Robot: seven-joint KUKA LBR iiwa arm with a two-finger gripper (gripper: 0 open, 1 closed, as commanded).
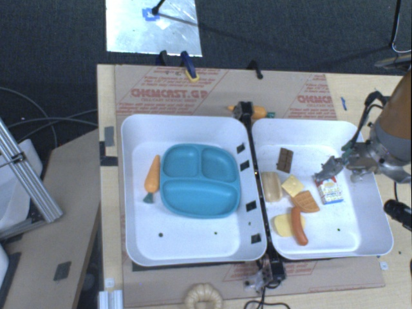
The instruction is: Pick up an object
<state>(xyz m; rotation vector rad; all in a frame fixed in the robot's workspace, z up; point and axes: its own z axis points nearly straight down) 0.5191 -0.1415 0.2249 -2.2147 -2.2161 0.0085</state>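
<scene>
From my remote station, I see two white bins (pixel 193 253) on a tan bench (pixel 212 85) printed with red lettering. A blue divided plate (pixel 198 179) and an orange carrot (pixel 152 174) with a green tip fill the left one. The right one shows a brown chocolate bar (pixel 285 159), pale yellow cheese (pixel 293 186), a red-orange sausage (pixel 299 226) and a red-and-white packet (pixel 329 190).

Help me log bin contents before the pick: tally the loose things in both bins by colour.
Orange: 3 (carrot, sausage, wedge)
Yellow or cream: 3 (bun, slice, disc)
Blue: 1 (divided plate)
Brown: 1 (bar)
Red-white: 1 (carton)
Total: 9
</scene>
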